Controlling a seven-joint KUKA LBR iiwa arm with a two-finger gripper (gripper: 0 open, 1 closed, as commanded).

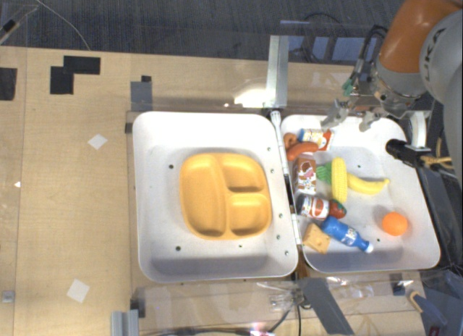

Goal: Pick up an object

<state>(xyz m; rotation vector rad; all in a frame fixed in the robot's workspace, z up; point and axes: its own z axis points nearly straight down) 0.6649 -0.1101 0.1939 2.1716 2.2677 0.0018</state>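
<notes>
- left bin (148, 182): yellow divided tray (224, 195) sits in the middle
- right bin (416, 244): objects mostly along its left side — corn cob (338, 180), banana (367, 184), can (314, 207), blue bottle (347, 234), cracker (315, 238); orange (394, 223) apart at right
- gripper (354, 118): fingers spread open, holding nothing, above the right bin's far edge, clear of the objects

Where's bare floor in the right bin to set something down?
Right bin: bare floor between the banana and the back wall, and around the orange. Crowded along its left wall, from the cans down to the blue bottle.
</notes>
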